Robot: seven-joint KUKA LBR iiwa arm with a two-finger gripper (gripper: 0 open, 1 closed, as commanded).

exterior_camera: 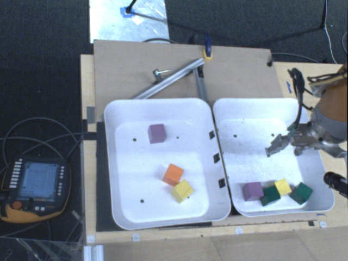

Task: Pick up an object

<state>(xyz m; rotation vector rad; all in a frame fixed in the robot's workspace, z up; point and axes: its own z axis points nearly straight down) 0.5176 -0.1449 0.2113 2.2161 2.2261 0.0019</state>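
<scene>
Grey gripper (278,145): over the right bin (239,113), above its bare middle; fingers spread a little, nothing between them, touching no block.
Right bin, front edge: purple block (252,190), dark green block (269,195), yellow block (282,187), second green block (301,192), close together in a row.
Left bin (117,145): purple cube (157,133) toward the back; orange cube (173,174) touching yellow cube (182,190) nearer the front.

Two white bins sit side by side. The left bin (117,145) holds purple, orange and yellow cubes; the gripper (277,144) hangs over the right bin (239,118), with four blocks at lower right.
</scene>
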